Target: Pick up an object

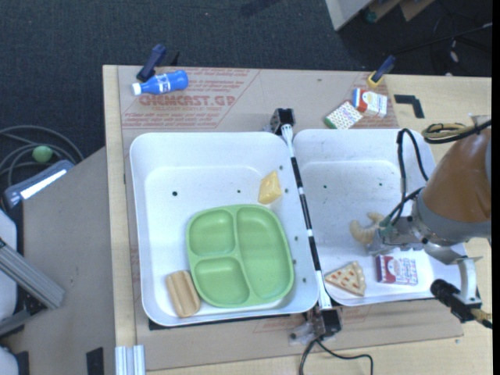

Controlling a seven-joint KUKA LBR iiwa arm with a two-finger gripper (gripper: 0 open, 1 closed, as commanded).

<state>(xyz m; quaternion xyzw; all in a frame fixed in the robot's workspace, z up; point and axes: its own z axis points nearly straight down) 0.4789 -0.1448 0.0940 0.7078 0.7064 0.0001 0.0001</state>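
- Tan object [364, 230] is sitting in the right bin [344, 151], just beside the gripper [384, 237] on the camera-left side; judging it as the likely target since it is the nearest item to the wrist.
- Jaws: cannot tell whether they are released or clenched, the arm's body is covering them; nothing visible between them, so I am not calling it a hold.
- Risks from here, as I am judging them:
  - The object is small and irregular, so a descent slightly off centre could be nudging it aside instead of straddling it.
  - The red-and-white packet [396, 269] is lying right under the wrist, so the jaws could be catching it instead, or dragging it along.
  - The pizza-slice toy [347, 279] is lying near the front wall of the same bin; a sweep toward it could be pushing it against the rim.
- Counts:
  - 2 white bins; the left bin [156, 162] is holding 3 things: 1 green divided tray [238, 255], 1 yellow wedge [269, 187], 1 tan bread-like block [182, 292].
  - Right bin is holding 3 things: tan object, packet, pizza-slice toy.
  - On the tabletop [234, 92] behind the bins: 1 blue-and-white bottle [160, 83], 2 small cartons [356, 109].
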